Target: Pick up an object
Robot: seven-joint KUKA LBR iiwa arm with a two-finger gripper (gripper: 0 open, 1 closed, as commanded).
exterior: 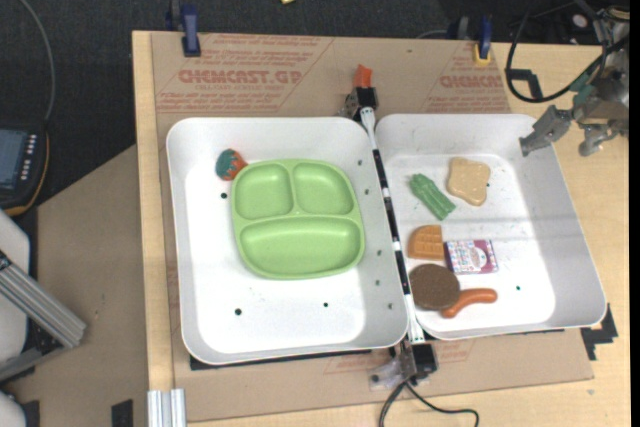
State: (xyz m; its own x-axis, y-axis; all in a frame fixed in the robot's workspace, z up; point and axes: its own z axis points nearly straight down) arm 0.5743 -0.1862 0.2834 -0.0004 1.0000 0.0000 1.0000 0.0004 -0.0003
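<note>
While my jaws (545,133) hang at the far right rim of the right bin (560,215), I cannot tell whether they are parted or closed, and nothing sits between them. Below and to their left lies the beige bread slice (468,181), nearest of the lot, with the green pickle (432,196) just beside it. Further down sit the orange waffle (427,241), the pink packet (470,256), the brown patty (435,285) and the sausage (470,301), bunched together. Well off to the left, the left bin (200,245) carries a green divided plate (296,218) and a small red-and-green toy (231,163).
</note>
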